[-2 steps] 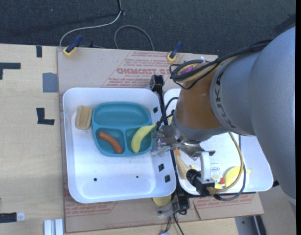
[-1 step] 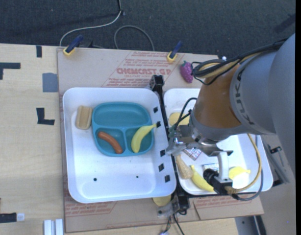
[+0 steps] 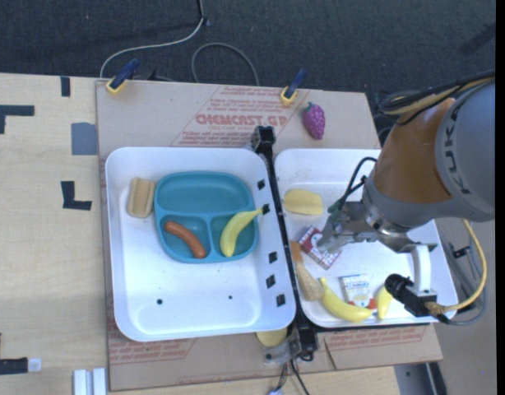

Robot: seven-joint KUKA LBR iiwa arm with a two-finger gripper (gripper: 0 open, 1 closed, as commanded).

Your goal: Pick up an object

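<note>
Low in the right bin [image 3: 363,161], the end effector [image 3: 333,235] touches a red-and-white packet [image 3: 318,248]; its spread is unclear.

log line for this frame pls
gripper low in right bin | over red-white packet | grasp unconfirmed | banana untouched

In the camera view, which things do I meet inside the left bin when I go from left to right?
Bread slice → blue tray holding first the sausage, then the banana.
</note>
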